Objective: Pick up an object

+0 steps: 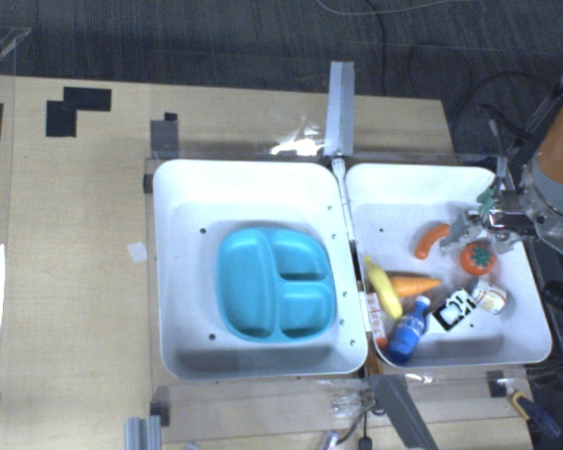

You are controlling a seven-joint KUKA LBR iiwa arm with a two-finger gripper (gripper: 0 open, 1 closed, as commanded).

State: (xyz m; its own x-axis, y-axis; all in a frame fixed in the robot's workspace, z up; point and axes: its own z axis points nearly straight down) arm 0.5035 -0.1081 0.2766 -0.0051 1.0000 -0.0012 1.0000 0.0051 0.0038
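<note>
camera view: the gripper [477,223] hangs over the right bin [521,345], just above the tomato [477,259]; whether its fingers are open i cannot tell. the tomato looks light, smooth and round, best pinched across its middle.

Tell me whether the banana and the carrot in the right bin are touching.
Touching. In the camera view the banana lies beside the carrot, and the carrot's thick end meets the banana's side with no white bin floor between them.
</note>
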